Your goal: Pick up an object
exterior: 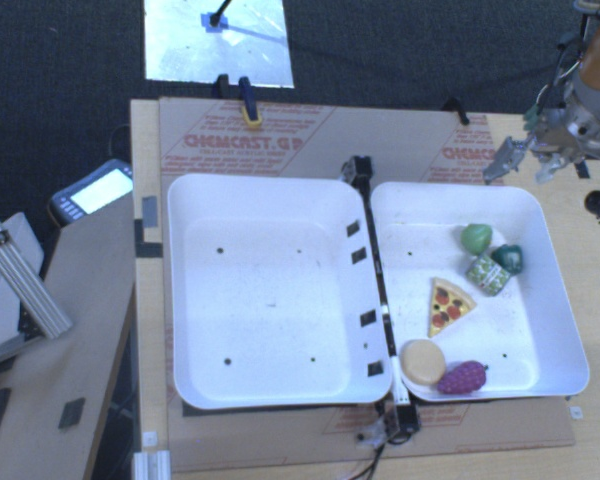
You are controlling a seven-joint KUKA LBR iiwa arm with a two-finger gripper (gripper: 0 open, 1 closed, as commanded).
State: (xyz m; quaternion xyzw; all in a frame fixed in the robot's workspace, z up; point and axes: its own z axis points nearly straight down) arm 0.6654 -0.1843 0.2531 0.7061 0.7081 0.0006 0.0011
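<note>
Pincer (520,166) spread, empty, beyond far rim of right bin (430,190); green ball (476,236) nearest.

Pizza slice (448,303), bun (423,361), grapes (462,377), green toys (488,268) lie in right bin (540,318).

The arm (598,63) is cut off by the top and right edges. The dark green thing (509,258) lies partly hidden behind the patterned block (487,275), whose print is too small to read. At left, the metal rail (20,278) runs out past the edge.
</note>
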